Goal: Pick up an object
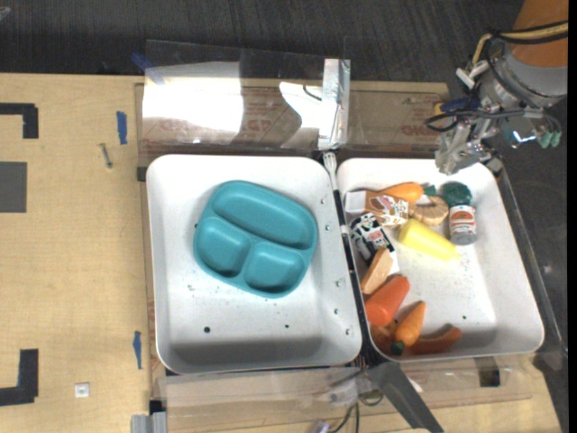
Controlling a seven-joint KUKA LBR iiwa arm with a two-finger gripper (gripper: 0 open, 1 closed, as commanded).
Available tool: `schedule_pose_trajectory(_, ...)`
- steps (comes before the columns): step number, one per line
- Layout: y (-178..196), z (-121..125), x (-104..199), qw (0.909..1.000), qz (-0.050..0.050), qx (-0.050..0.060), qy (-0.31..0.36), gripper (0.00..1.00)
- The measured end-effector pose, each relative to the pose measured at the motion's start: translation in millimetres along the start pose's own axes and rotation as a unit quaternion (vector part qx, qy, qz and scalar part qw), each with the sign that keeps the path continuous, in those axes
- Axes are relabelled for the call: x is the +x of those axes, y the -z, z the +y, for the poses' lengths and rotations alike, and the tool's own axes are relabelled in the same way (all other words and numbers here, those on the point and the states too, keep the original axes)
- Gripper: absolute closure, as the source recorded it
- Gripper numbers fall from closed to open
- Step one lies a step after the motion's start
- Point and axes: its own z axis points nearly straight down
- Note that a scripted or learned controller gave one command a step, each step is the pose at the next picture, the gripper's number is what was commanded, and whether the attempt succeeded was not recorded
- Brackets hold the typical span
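Two-finger metal gripper (458, 156) hangs over the far right corner of the right white bin (509, 282); finger state cannot be determined. Teal sectioned plastic tray (255, 236) occupies the left white bin (171, 305).

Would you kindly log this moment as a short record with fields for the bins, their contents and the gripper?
left bin: holds a teal divided tray, lying flat
right bin: toy food piled along its left and back sides
items: yellow piece, small can, carrot, dark green round piece
gripper: above the right bin's back edge, holding nothing visible
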Motion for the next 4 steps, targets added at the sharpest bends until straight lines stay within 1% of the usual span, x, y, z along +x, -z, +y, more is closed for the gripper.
schedule_pose_trajectory(1,-91,-87,16,0.9978,0.008,-0.004,0.066,1.00)
schedule_pose_trajectory(2,-154,-43,3,0.9966,0.006,-0.005,0.082,1.00)
schedule_pose_trajectory(3,-177,-58,0,0.9718,-0.004,0.002,0.236,1.00)
schedule_pose_trajectory(4,-184,-46,1,0.9292,0.002,-0.002,0.370,1.00)
